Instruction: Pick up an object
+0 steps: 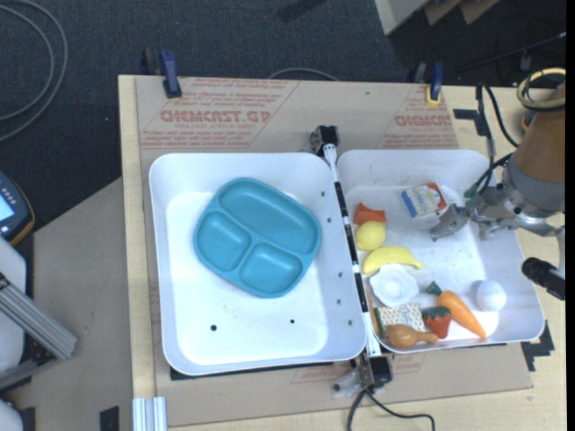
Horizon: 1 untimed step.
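Plywood bench over dark carpet, two white bins side by side. Nearest candidate object is the small white-blue-red carton, lying in the upper middle of the right bin, just left of the gripper and slightly above it, apart, not touching. Gripper sits over the bin's upper right, its grey fingers pointing toward frame left, tips close together with nothing between them — empty as far as I can see.

Step in hand, judged: approach, no grasp yet. Next move calls for picking one target, spreading the fingers, centring over it and descending; the carton needs only a short shift to the left and up.

Other toys crowd the bin's lower left: orange-red piece, lemon, banana, white cup, cracker, drumstick, strawberry, carrot, white egg — all well below or left of the gripper.

Left bin holds a blue divided plate.
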### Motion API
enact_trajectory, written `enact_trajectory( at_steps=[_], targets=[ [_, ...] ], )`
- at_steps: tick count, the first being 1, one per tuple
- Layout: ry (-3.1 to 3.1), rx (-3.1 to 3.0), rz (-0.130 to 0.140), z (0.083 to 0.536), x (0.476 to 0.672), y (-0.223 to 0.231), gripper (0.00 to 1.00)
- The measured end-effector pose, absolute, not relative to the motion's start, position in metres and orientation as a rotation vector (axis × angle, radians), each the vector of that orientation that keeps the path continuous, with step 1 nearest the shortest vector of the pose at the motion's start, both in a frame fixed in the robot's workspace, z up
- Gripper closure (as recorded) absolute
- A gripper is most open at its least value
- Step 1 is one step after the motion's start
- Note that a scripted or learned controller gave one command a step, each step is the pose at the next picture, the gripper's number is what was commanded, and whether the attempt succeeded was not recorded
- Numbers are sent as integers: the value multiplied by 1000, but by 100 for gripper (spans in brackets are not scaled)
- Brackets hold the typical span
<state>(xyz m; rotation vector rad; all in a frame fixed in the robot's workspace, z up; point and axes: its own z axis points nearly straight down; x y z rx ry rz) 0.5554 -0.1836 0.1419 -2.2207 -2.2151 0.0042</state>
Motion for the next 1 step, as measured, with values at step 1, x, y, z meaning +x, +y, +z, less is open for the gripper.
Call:
enact_trajectory(
  at_steps=[1],
  targets=[
    [-2214,-2217,5,82,475,-158,0]
  ],
)
